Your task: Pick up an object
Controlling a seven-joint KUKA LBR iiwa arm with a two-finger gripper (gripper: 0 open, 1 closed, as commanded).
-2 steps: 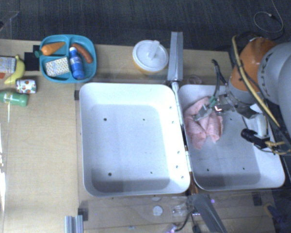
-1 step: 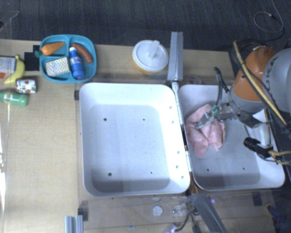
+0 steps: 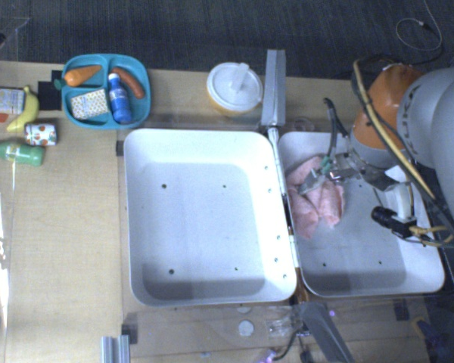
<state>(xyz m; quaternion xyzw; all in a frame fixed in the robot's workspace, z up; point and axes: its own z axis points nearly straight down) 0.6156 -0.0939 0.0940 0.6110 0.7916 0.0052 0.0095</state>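
A robotics lab is showing here: two shallow white plastic bins (image 3: 200, 218) are sitting side by side on a pale wooden surface (image 3: 53, 263), a grey arm with an orange band (image 3: 408, 104) is trailing loose cables, and a blue divided tray of toy food (image 3: 106, 91) is lying nearby as test props.

Cloth (image 3: 316, 200) lies in the right bin (image 3: 378, 274), against its left wall; the pincer (image 3: 323, 174) sits over it.

white bins (image 3: 200, 290): 2 | pink cloth (image 3: 318, 203): 1 | blue divided tray (image 3: 140, 74): 1 | lidded cup (image 3: 234, 88): 1 | banana (image 3: 26, 110): 1 | green bottle (image 3: 17, 153): 1 | small can (image 3: 41, 134): 1
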